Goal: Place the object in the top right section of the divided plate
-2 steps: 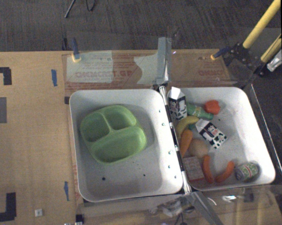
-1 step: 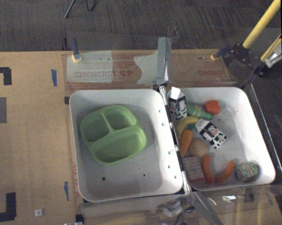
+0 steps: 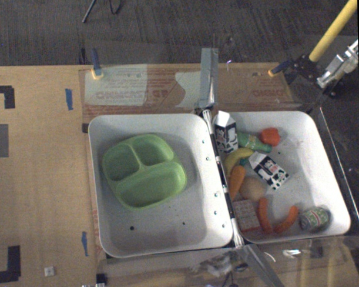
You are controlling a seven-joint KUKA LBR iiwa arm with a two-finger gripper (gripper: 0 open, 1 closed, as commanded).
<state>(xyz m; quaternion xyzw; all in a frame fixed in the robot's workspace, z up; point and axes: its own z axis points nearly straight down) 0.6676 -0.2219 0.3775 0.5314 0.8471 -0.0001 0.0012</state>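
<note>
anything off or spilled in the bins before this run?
Nothing spilled or damaged. The green divided plate sits rotated askew in the left bin, not square to its walls. In the right bin the toy food is bunched against the left wall: one milk carton stands upright, another lies tipped over.

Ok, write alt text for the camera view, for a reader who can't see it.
Two shallow white bins sit side by side on a bench: the left bin holds a green divided plate, the right bin holds a jumble of toy food, including two small milk cartons, a banana and carrots. The robot arm sits at the upper right, away from both bins.
</note>
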